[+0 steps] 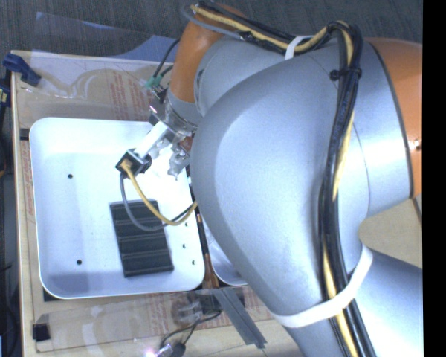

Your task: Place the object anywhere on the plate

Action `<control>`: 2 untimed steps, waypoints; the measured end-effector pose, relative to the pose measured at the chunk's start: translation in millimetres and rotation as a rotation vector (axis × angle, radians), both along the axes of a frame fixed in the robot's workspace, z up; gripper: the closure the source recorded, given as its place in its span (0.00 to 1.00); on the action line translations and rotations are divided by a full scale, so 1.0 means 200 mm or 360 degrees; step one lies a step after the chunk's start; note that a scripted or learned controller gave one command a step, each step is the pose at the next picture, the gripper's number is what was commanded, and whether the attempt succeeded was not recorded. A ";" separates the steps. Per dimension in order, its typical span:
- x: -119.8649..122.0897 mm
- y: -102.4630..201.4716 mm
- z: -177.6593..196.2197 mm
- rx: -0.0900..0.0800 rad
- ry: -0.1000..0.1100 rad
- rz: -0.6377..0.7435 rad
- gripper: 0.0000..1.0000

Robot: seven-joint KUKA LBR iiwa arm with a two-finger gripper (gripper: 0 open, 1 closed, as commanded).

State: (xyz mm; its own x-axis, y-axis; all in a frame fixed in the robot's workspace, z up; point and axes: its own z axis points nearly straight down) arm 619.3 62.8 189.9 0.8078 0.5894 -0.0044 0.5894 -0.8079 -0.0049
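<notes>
A dark grey ribbed rectangular slab (141, 238) lies flat in the left white bin (59, 199), toward its front right part. My gripper (176, 157) hangs over the right rear part of that bin, up and to the right of the slab and apart from it. I see nothing between its tips. The arm's bulk covers what lies to the right.
The big grey arm (297, 169) covers nearly all of the right bin, of which a sliver of rim (224, 272) shows. The left half of the left bin is bare white floor. Blue clamps (15, 67) and metal fittings (230, 311) sit on the bench edges.
</notes>
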 end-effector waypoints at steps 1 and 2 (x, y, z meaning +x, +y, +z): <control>0.11 0.35 0.05 0.0004 -0.0007 0.0916 1.00; 0.14 0.37 0.19 0.0005 -0.0010 0.2006 1.00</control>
